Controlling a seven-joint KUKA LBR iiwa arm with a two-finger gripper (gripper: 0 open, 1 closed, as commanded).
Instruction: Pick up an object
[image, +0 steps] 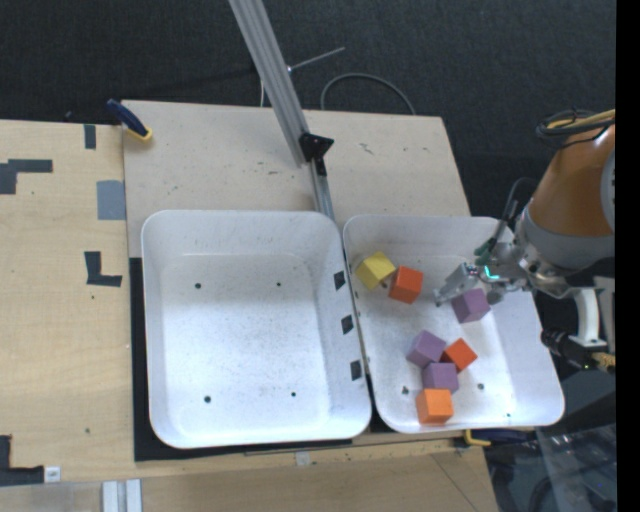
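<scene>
Orange and grey, the arm (572, 205) leans in from the right over the right bin (520, 400), its wrist angled down and to the left so that the hand (462, 290) sits low above the bin's upper middle. A purple cube (471, 304) lies right at the fingertips, touching or nearly touching them; whether it is truly gripped between the fingers I cannot tell, and how wide the hand stands I cannot tell either, since the metal parts blur together there.

Just left of the hand, an orange cube (406, 284) rests against a yellow cube (377, 270) near the bin's upper left corner. Lower down, a cluster of four blocks sits close together: a purple block (427, 348), a small orange block (460, 354) just to its right, a second purple block (441, 377) below them, and an orange block (435, 405) nearest the front rim.

The left bin (170, 250) stands beside the right one, their rims touching, both on the pale wooden desk (200, 160). A slanted metal rail (275, 75) crosses the desk toward the seam between the bins.
</scene>
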